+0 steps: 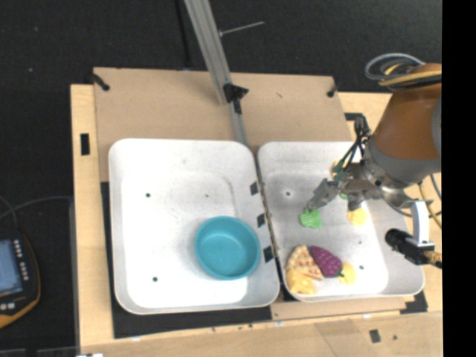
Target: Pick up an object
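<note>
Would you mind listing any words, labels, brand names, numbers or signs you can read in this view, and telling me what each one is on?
No text can be read anywhere in this view.
The handheld device at the left edge has a lit screen, but whatever it shows is too small and blurred to read.
The two white bins, the blue bowl and the small objects in the right bin carry no visible lettering.

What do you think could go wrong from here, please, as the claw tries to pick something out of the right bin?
1. The claw hangs just above the small green piece; a piece that small could slip away or get nudged aside instead of gripped.
2. A small yellow piece lies close by on the other side, so the claw might bump it.
3. The purple toy and yellow toy touch near the bin's front wall, so a try there could drag both.
</note>
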Robot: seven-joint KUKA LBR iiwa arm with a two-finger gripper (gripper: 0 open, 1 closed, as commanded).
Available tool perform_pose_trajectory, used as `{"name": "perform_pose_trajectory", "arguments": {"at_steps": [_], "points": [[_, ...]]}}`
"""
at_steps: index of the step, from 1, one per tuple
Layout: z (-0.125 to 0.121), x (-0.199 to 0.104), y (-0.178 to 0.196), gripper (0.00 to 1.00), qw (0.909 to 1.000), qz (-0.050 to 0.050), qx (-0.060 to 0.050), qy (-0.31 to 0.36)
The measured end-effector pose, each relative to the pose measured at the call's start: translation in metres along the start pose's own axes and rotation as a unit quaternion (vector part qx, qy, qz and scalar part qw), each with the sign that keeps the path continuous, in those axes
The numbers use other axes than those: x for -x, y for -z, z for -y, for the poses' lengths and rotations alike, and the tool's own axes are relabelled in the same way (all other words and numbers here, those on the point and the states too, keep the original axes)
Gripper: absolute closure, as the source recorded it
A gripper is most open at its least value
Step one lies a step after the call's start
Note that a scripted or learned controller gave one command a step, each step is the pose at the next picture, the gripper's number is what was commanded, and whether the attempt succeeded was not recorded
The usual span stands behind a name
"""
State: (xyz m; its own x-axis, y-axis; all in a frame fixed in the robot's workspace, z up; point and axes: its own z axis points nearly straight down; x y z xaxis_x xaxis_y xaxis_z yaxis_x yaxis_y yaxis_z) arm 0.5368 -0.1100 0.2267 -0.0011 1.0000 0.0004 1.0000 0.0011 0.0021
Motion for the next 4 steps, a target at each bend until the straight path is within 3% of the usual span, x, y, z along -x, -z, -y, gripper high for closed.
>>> {"name": "perform_pose_trajectory", "arguments": {"at_steps": [1,3,4], "points": [[0.000,0.000,0.000,0.00,1.0000,0.000,0.000,-0.001],[-0.007,0.002,-0.119,0.00,1.0000,0.001,-0.004,-0.001],[-0.007,0.003,-0.126,0.00,1.0000,0.001,-0.002,-0.002]]}}
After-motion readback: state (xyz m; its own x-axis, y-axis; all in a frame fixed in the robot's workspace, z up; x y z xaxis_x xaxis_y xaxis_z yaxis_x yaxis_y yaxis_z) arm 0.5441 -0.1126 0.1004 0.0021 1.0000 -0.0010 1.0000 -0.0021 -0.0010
